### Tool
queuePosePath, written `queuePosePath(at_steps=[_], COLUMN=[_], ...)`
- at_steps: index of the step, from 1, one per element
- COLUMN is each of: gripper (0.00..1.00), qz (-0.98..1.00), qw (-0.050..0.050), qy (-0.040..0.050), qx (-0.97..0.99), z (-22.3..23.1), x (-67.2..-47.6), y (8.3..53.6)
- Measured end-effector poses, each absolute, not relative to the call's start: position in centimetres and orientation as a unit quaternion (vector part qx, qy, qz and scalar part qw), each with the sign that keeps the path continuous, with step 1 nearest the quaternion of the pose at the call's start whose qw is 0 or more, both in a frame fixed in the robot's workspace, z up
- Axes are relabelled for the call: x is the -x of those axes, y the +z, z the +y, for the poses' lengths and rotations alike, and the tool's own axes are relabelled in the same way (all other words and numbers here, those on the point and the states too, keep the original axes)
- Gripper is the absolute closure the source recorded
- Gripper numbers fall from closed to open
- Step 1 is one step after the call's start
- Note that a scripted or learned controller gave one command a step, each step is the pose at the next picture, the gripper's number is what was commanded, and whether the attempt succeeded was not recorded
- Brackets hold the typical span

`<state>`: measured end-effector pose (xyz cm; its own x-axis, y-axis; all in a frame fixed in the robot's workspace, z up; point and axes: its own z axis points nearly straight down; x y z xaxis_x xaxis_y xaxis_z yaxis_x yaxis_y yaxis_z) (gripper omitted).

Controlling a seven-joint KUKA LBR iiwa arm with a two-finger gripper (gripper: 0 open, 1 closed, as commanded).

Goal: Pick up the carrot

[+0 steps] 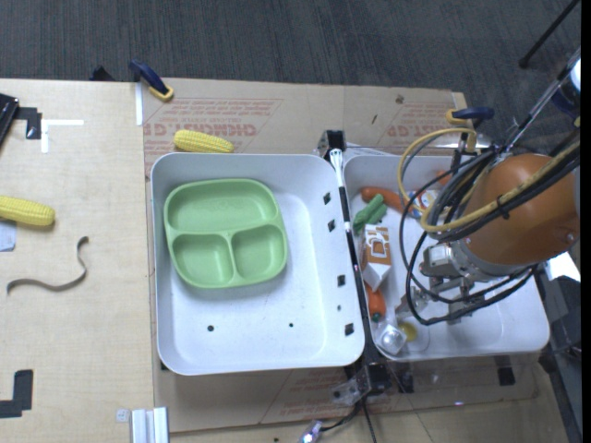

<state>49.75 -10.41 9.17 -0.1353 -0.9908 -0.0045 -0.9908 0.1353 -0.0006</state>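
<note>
orange-banded arm [517,212] hanging over the right bin [517,340], approach under way.
carrot [383,196] is lying at the far end of the right bin, beside a green item [368,212] and beyond a small carton [376,252]. whether the jaws are apart or together, i cannot tell. next move, i judge, calls for shifting toward the carrot and lowering.

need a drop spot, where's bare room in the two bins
Left bin: bare floor below and right of the green tray. Right bin: crowded along its left wall with carrot, carton and other items, with the arm over the middle.
</note>
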Motion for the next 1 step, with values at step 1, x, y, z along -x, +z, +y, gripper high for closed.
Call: queuePosePath(at_steps=[1], gripper=[1.0], qz=[0.754], qw=[0.005], qy=[0.0008], qx=[0.657], z=[-10.19], x=[-49.97], y=[10.16])
